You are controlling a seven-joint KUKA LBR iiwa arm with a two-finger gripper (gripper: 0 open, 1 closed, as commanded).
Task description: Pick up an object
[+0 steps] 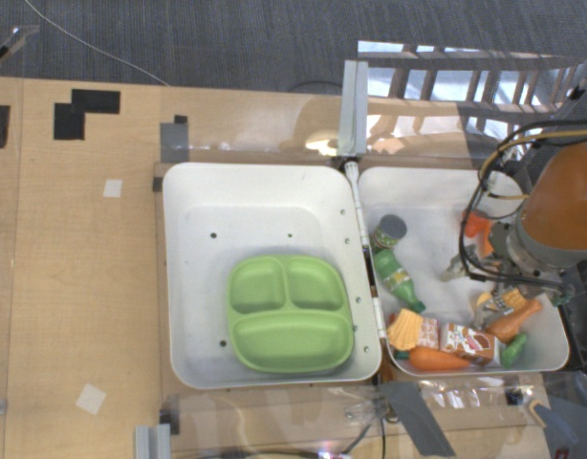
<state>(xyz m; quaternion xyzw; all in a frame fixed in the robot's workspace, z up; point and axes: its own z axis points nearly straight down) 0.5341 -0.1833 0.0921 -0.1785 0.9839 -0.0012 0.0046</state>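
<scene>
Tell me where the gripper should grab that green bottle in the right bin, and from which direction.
Probably across the middle of the green bottle, coming straight down from above. It lies on its side on the floor of the right bin, close to the divider wall, so the fingers should close across its narrow width, not along its length. The other toys sit further towards the near corner, leaving room.

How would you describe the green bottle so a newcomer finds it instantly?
Look at the right bin, along its left wall next to the divider. The green bottle lies there at a slant, just below a grey round lid. It is the only green bottle-shaped item; the toys nearer the front are mostly orange and red.
</scene>
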